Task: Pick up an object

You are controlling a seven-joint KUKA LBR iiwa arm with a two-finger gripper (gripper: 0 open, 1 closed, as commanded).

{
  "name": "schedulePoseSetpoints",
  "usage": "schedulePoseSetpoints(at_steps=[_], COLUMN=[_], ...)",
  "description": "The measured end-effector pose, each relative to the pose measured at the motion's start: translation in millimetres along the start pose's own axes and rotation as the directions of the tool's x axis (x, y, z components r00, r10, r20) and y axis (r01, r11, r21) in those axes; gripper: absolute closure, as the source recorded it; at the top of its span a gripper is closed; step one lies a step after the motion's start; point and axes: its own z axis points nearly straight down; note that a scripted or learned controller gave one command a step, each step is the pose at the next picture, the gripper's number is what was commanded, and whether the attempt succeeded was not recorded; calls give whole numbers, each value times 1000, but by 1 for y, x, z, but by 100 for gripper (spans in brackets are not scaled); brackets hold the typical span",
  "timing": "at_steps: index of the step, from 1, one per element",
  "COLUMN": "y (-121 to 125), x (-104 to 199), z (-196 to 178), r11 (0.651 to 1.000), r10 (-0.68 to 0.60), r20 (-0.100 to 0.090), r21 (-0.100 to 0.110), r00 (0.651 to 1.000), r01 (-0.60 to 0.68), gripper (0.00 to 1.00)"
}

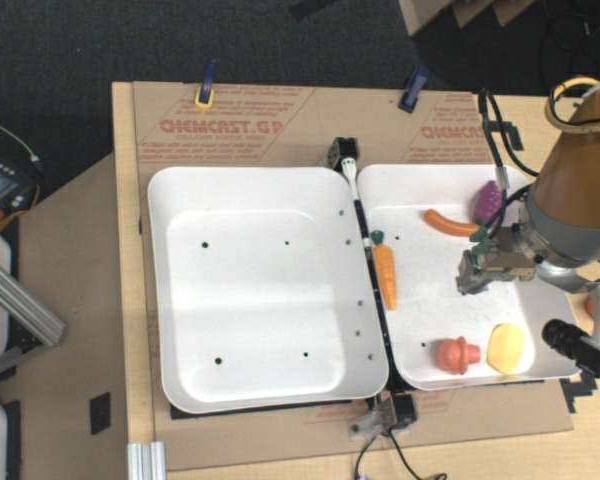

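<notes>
Nothing is picked yet. The candidates all lie in the right bin (420, 183), scattered around the gripper (472, 280). Closest is the sausage (448, 222), just beyond the gripper and a little up the bin from it, with the purple grapes (487, 201) near its far end, partly tucked behind the arm's cables. To the gripper's left, against the wall where the two bins meet, lies the carrot (384, 275), green top pointing away from me. Below the gripper, near the front rim, sit a red toy (457, 354) and a yellow lemon (506, 348), almost touching each other.

The gripper hangs low over bare bin floor in the middle of this ring, with nothing between its fingers; whether they are apart or together I cannot tell from here. My guess is it sits central because every item is within a short reach from that spot. The arm (572, 193) leans in from the right, its bulk over the bin's edge.

The left bin (180, 198) stands beside it on the cardboard-covered surface (140, 268), likely waiting as the drop place.
</notes>
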Motion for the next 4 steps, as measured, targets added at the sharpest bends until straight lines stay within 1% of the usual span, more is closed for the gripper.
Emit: schedulePoseSetpoints(at_steps=[1, 3, 4], y=[3, 4, 2], x=[-3, -3, 58], z=[-19, -39, 62], r11=[1000, 1000, 1000], r10=[2, 3, -4], r20=[5, 7, 0], r21=[-21, -25, -5], r00=[1000, 1000, 1000], r01=[-2, -3, 4], gripper=[100, 100, 100])
